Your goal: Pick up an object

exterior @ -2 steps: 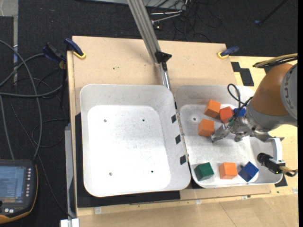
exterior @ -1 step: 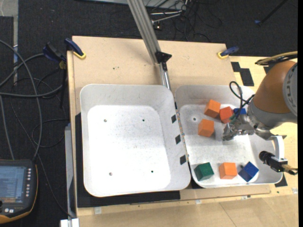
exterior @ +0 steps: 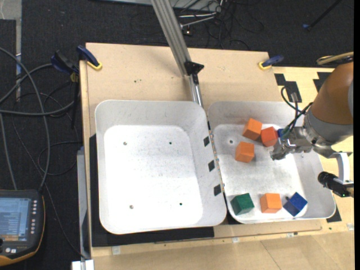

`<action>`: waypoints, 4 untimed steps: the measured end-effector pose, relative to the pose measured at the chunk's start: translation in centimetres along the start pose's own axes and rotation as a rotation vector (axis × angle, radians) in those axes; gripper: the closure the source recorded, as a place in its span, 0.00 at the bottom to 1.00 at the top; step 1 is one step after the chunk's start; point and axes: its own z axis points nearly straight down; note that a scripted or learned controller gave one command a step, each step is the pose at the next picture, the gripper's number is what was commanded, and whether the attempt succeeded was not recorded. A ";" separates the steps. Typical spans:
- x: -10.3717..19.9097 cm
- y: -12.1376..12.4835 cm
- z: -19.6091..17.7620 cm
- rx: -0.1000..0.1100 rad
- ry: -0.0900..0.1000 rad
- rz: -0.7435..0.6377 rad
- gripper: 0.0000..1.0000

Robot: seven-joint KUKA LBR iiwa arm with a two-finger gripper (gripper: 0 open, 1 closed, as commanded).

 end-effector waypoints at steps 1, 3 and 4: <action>0.1 0.6 -6.3 -0.003 -0.001 -0.002 1.00; 4.9 1.7 -11.5 0.001 0.003 -0.007 1.00; 9.7 2.4 -10.4 0.005 0.004 -0.007 1.00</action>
